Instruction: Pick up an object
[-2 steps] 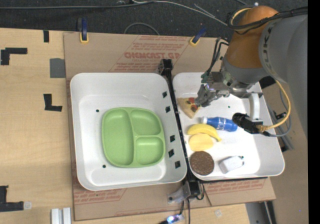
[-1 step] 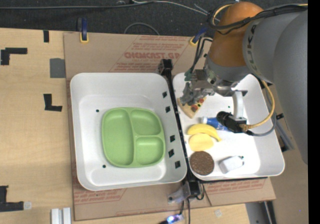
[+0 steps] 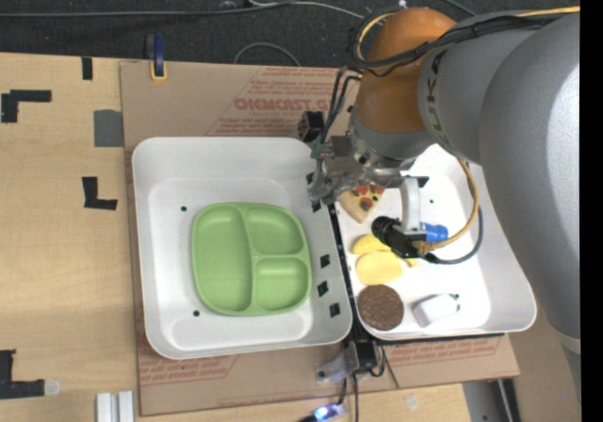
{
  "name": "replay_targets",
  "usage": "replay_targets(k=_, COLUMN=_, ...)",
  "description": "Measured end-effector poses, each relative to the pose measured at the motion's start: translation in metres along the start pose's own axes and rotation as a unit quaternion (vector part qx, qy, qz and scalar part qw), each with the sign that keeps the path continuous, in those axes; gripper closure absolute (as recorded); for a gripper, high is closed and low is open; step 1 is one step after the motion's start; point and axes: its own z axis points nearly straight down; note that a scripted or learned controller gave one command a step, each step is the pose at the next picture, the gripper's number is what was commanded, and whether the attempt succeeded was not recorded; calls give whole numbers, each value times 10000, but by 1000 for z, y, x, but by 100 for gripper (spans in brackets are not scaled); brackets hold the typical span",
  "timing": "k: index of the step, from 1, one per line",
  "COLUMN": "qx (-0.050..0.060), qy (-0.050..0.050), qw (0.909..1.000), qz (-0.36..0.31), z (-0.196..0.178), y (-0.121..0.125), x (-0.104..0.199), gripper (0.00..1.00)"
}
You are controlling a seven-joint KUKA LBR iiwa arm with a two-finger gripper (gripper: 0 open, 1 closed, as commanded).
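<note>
In the right bin [image 3: 499, 302] several small things lie near its left wall: a pale wedge-shaped piece with red and dark marks [image 3: 360, 200] toward the back, two yellow pieces [image 3: 377, 260] just in front of it, one touching the other, then a round brown disc [image 3: 381, 306] closest to the front edge, and a small white block [image 3: 435, 308] just beside the disc on its right. A black and blue part on a yellow cable [image 3: 415, 235] hangs over the bin near the yellow pieces. The hand [image 3: 350, 177] sits low over the back left corner of this bin, right above the wedge-shaped piece and close to the wall shared with the other bin; its fingers are hidden under the wrist, so I cannot tell whether it is open or closed, or whether anything is between them. Above it the orange band [image 3: 400, 67] and the large grey arm [image 3: 528, 137] cover much of the bin's back and right side. The left bin [image 3: 155, 185] holds a green divided plate [image 3: 251, 256], lying flat near its middle. Both bins rest on a brown cardboard sheet [image 3: 236, 100] spread over the wooden surface [image 3: 57, 251].
</note>
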Motion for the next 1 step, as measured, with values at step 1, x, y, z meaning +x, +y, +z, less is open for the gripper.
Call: replay_targets(k=1, qx=-10, qy=1, qw=10000, qz=-6, z=-19, y=-16, x=54, gripper=100)
